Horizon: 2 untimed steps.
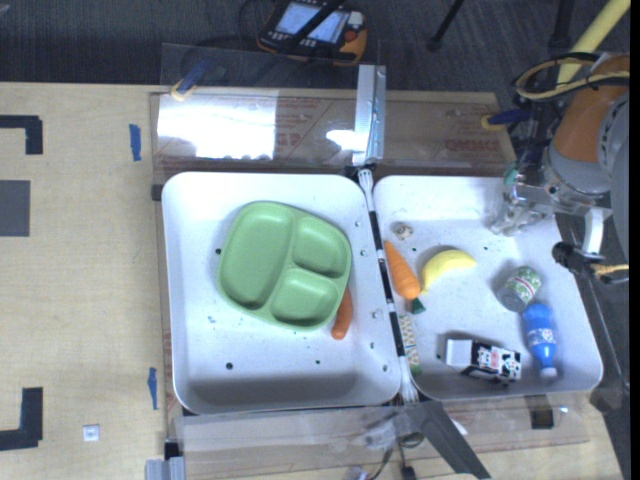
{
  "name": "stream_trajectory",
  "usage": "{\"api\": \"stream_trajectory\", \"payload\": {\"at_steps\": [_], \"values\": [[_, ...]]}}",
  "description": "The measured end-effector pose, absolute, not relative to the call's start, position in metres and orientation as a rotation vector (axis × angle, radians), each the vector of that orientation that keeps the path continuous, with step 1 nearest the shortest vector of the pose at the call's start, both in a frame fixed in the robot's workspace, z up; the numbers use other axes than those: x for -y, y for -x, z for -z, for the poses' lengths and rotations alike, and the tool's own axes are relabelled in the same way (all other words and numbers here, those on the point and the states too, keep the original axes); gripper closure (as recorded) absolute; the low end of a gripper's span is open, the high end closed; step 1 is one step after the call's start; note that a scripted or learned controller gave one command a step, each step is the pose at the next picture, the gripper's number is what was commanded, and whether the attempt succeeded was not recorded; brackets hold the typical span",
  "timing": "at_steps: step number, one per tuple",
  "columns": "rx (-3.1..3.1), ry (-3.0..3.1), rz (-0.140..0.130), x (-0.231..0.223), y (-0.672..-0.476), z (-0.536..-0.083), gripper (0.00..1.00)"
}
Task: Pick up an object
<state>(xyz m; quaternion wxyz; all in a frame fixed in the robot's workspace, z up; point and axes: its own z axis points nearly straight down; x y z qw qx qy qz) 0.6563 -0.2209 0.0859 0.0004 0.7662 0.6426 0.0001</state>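
The two-finger metal gripper [512, 211] hangs over the right white bin's [575, 373] far corner (finger spacing indiscernible), grey arm [590, 158] bent above; yellow plastic banana [447, 265] lies mid-bin, apart.

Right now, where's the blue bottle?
In the camera view, the blue bottle lies in the right bin, near its front right corner, just below the green can and right of the small black-and-white box.
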Motion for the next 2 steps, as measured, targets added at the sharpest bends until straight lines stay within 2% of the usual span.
{"api": "stream_trajectory", "payload": {"at_steps": [1, 2], "values": [[-2.003, -2.421, 0.001, 0.17, -0.665, -0.099, 1.0], [-1.967, -2.447, 0.0, 0.17, -0.667, -0.257, 1.0]]}}
